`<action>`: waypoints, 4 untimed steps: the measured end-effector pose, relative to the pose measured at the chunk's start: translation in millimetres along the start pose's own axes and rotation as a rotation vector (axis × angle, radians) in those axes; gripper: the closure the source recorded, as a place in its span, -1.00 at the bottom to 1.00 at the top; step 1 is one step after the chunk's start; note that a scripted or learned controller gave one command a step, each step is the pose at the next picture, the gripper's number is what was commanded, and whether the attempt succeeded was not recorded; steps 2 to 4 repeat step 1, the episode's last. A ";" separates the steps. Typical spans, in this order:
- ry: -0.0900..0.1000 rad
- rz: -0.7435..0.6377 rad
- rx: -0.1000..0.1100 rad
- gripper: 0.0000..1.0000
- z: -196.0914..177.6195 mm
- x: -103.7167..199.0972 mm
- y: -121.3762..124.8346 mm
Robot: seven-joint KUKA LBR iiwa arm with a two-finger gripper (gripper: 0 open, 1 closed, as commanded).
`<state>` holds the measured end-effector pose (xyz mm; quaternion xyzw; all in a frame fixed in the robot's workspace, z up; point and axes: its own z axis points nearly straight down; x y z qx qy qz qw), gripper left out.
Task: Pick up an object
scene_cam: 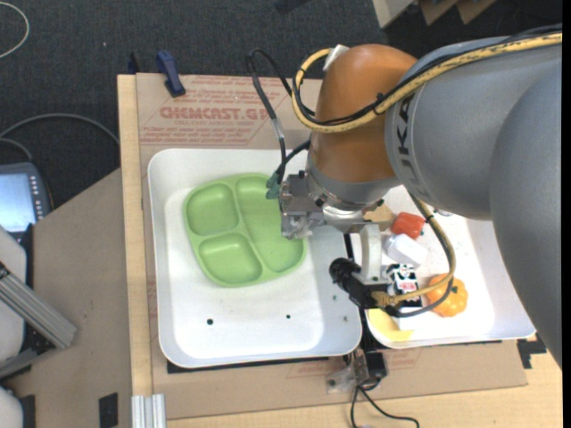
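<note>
Inside the left bin [178, 328] lies a smooth green three-compartment plate [241, 230].

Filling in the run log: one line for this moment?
arm: over bins' divide | green tray: left bin | small objects: right bin | grasp: cannot tell

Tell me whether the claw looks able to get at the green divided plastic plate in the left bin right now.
Probably yes. The green divided plastic plate lies flat in the left white bin with nothing on top of it, and the claw hangs at the plate's right edge. A thin flat rim may prove hard to grip.
</note>
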<state>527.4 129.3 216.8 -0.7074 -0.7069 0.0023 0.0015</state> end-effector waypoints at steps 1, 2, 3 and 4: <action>0.008 -0.006 -0.019 1.00 -144.0 21.0 -49.6; 0.008 -0.006 -0.019 1.00 -144.0 21.0 -49.6; 0.008 -0.006 -0.019 1.00 -144.0 21.0 -49.6; 0.008 -0.006 -0.019 1.00 -144.0 21.0 -49.6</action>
